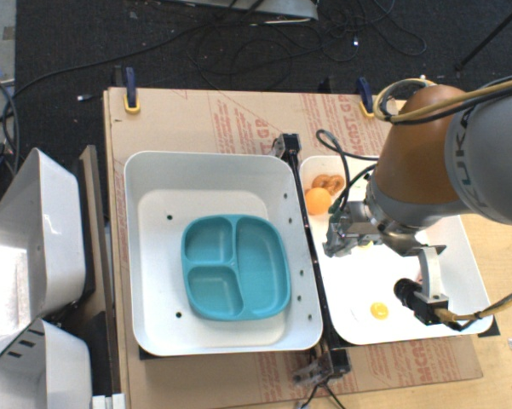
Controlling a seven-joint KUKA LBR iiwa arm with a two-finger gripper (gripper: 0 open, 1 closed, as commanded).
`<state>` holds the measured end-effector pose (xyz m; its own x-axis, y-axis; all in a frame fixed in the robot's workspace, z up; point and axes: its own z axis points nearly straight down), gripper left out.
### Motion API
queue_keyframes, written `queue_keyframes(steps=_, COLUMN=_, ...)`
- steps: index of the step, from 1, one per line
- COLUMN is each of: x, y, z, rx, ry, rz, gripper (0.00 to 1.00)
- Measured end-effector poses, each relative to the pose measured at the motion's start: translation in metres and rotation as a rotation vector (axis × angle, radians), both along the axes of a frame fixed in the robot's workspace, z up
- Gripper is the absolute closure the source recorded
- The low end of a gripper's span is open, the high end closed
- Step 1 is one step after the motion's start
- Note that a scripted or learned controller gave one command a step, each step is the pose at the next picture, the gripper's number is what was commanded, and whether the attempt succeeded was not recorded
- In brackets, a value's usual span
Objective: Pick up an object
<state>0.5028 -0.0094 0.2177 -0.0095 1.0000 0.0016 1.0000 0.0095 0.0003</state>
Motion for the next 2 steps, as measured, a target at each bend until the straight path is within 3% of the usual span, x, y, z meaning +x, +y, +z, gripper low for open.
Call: queue_keyframes(steps=2, x=-0.004, y=0.104, z=0.007, rx=0.000, ry=0.000, rz=0.000, gripper=1.00)
